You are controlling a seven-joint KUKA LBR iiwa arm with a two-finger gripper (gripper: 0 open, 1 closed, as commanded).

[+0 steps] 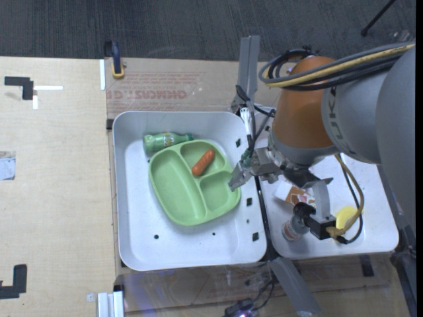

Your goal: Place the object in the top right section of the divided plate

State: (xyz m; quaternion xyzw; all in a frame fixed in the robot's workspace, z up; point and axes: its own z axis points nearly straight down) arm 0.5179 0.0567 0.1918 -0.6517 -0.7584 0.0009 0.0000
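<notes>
Right, the orange sausage-shaped object [203,163] lies tilted in the upper right section of the green divided plate [173,191], one end up toward the plate's rim, the other down toward the ridge between sections. The plate sits in the left white bin [132,243], and a green bottle [166,140] lies on its side just beyond the plate's far edge, touching or nearly touching it.

Now the end effector [239,176] is just to the right of the object, near it but apart, poised over the plate's right rim by the wall between the two bins. Its grey fingertips point down and to the left. Nothing shows between the fingers, and from this angle I can't tell how wide they stand, so open or closed is beyond me.

Behind it the arm's orange band [301,124] and grey body loom over the right white bin [377,240], with black and yellow cables looped above. In that bin a small red-and-white packet [297,195], a yellow item [345,218] and a small brownish item [291,230] lie near the arm's shadowed underside.
</notes>
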